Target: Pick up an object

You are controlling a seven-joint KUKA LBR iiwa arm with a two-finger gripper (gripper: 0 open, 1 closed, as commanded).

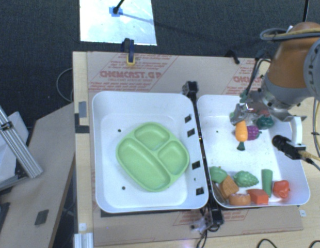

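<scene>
My gripper (241,117) hangs over the upper middle of the right bin (217,123). Its silver fingers (237,112) are shut on the top end of an orange toy carrot (241,132). The carrot points down from them, its dark green stem (241,146) lowest. A purple toy (253,133) lies just right of the carrot. A teal toy (265,122) sits close beside the gripper's right side, partly under the wrist.
Along the right bin's front wall lie several toy foods: a green piece (218,174), an orange wedge (229,185), a green leafy piece (246,179), a green stick (266,178), red pieces (281,188). The left bin (106,138) holds a green divided plate (152,156).
</scene>
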